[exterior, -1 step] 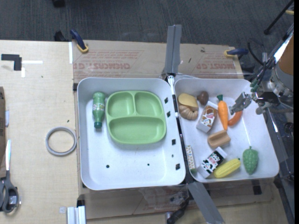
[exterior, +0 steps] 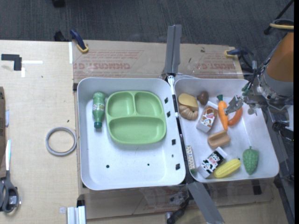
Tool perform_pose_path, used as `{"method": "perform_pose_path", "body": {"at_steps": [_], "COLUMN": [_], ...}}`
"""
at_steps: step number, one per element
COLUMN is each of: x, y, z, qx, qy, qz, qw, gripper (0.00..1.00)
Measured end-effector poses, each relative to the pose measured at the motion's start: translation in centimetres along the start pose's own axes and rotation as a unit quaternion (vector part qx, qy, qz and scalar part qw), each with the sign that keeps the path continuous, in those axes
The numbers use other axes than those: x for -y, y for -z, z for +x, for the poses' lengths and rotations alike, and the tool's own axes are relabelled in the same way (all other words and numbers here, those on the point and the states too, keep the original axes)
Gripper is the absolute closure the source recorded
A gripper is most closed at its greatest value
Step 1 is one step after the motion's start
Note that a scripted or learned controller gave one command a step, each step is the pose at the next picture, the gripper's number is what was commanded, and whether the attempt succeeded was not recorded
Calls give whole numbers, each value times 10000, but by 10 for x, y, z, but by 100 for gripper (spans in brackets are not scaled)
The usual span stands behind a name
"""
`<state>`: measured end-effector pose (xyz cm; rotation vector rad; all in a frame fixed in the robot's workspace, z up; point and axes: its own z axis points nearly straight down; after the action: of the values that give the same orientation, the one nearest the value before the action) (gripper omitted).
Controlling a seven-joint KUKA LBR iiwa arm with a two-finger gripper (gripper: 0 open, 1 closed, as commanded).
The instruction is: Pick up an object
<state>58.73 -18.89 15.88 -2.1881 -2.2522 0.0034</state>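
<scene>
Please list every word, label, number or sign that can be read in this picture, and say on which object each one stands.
Red print on the cardboard sheet behind the bins: seen upside down and blurred, not readable.
Label on the green bottle: too small to read.
Print on the small carton with red marks: too small to read.
Cow-patterned carton: black and white pattern, no readable words.

One fixed camera here, high above the bench (exterior: 37, 106), tilted down at a slant. It stands far enough off to take in both white bins: left bin (exterior: 126, 171), right bin (exterior: 261, 139). Dark floor (exterior: 140, 8) runs beyond the bench's far edge.
</scene>
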Motion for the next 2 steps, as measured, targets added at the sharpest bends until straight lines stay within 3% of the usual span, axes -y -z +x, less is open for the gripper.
{"method": "perform_pose_path", "body": {"at_steps": [1,2], "x": [30,10], "y": [-18,-67], "z": [-31,7], "qx": [-18,4], "qy": [-1036,-1449], "qz": [4,-13], "qw": [9946,9895], "gripper": [0,0]}}
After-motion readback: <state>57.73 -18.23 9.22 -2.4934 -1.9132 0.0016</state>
